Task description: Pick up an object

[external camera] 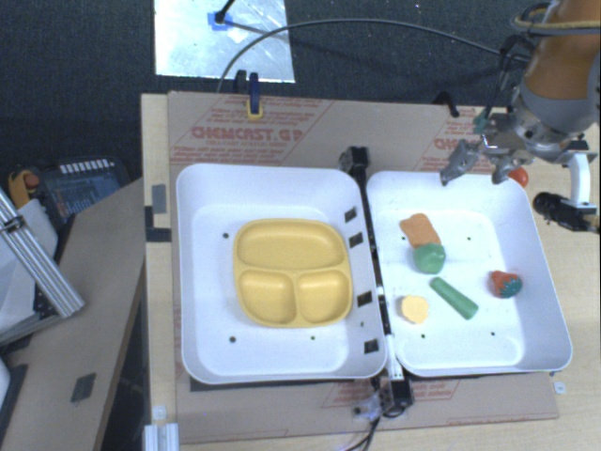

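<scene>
The right bin (535, 252) holds several small objects: an orange block (419, 228), a round green piece (430, 257) touching it, a green cylinder (454, 299), a yellow disc (414, 308) and a red and teal piece (505, 284). My gripper (481, 164) hangs above the far rim of the right bin, well behind the objects. Its fingers stand apart and open, with nothing between them.
The left bin (202, 252) holds a yellow three-compartment tray (289, 271). A black hinge strip (368, 252) runs between the bins. Cables cross the dark floor behind the bench. A grey bracket (575, 181) sticks out to the right of the gripper.
</scene>
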Robot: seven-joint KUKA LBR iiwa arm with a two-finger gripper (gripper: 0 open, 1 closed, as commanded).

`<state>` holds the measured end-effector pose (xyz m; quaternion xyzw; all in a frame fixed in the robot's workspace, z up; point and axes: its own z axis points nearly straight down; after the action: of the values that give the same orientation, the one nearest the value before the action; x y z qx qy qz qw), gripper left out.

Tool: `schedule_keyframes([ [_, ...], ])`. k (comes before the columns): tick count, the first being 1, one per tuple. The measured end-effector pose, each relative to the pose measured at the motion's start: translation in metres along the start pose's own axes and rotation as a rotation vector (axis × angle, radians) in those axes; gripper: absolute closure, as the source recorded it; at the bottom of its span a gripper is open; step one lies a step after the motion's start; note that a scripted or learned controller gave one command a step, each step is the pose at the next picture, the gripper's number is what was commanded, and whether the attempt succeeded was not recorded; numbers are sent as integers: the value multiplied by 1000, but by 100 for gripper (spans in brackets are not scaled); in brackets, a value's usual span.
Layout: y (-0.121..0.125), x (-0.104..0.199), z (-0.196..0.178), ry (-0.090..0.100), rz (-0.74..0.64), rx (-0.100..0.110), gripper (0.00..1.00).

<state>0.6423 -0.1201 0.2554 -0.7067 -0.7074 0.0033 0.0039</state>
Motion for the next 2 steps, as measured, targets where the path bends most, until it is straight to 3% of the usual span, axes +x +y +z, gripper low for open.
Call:
schedule_keyframes([
  [1,2,0,-7,-1,-2,-12,0],
  [2,4,6,36,-1,-4,-9,0],
])
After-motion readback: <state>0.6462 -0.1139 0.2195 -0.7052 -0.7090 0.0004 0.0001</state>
